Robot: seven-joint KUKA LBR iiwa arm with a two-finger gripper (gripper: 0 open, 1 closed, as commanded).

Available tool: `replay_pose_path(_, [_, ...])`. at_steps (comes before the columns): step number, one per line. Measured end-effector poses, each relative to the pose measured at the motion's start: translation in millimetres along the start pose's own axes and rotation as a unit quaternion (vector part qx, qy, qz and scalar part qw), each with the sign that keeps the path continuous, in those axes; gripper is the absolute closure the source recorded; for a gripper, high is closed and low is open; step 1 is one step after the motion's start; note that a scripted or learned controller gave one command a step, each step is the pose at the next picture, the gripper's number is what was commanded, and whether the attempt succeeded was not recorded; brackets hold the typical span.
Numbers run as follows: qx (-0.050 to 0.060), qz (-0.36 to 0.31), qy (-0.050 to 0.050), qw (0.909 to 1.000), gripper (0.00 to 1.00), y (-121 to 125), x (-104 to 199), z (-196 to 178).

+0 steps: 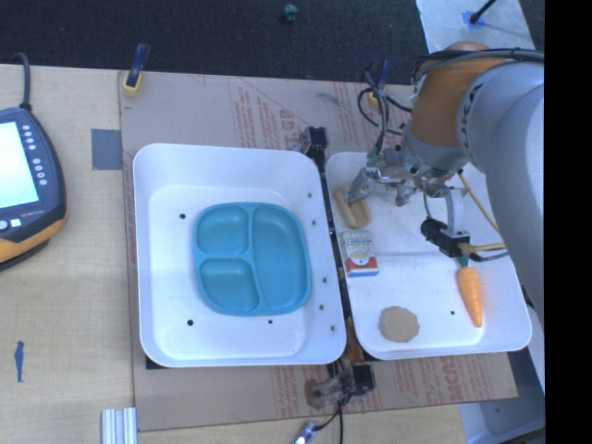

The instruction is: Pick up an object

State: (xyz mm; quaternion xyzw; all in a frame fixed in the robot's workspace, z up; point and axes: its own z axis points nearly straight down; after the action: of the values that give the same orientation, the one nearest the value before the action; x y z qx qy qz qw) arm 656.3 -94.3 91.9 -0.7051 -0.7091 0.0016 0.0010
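- The claw (356, 191) hangs over the right bin's (435, 340) far left corner; whether it is spread or pressed together, I cannot tell
- A tan bread piece (352, 210) lies just beneath it; small carton (359, 252), round cookie (399, 324) and carrot (471, 295) lie nearer the camera

Bright, even overhead light; soft shadows beneath the arm (481, 109); mild glare on white bins (153, 169); slightly soft focus throughout; background dark.

red cardboard (277, 118) print, unreadable
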Motion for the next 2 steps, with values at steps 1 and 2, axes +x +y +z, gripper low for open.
replay_pose_path(1, [0.000, 0.000, 0.000, 1.0000, 0.00, -2.4, 1.1, -0.1])
replay_pose_path(2, [-0.001, 0.000, 0.000, 1.0000, 0.00, 0.0, 1.7, -0.3])
